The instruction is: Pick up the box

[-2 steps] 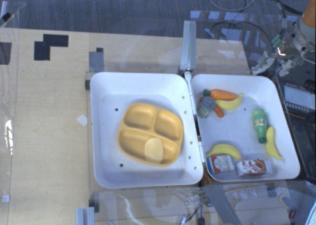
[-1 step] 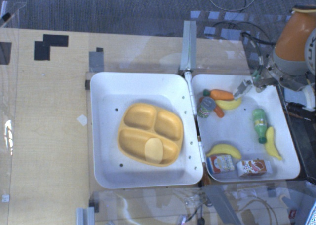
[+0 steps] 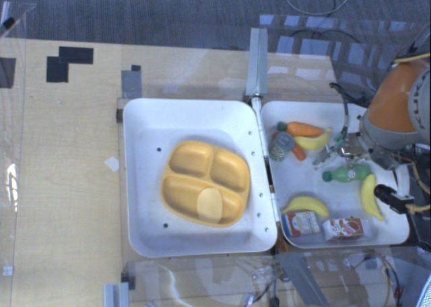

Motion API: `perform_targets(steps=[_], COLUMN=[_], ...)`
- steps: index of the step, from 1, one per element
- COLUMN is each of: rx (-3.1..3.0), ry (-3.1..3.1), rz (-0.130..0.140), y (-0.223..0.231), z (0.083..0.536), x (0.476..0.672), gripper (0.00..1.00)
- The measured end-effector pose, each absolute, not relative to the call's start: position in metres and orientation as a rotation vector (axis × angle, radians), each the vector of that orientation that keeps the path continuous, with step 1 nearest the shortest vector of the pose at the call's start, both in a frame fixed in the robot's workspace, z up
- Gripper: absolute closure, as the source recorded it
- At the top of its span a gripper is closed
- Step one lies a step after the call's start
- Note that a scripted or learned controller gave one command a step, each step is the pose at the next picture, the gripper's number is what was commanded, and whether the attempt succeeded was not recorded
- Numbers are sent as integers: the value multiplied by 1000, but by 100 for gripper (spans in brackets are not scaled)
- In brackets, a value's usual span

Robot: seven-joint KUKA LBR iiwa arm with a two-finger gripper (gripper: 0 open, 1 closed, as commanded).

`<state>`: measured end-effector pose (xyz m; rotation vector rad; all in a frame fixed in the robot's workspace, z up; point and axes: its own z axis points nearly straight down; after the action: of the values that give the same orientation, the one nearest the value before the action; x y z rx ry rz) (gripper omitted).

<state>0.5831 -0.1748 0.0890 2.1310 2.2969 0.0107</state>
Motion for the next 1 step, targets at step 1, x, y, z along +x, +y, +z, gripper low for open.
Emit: perform_targets(steps=[1], rx=[2155], ry=[2272], rz=[12], y=[-135], z=[90], x=[554], gripper=[0])
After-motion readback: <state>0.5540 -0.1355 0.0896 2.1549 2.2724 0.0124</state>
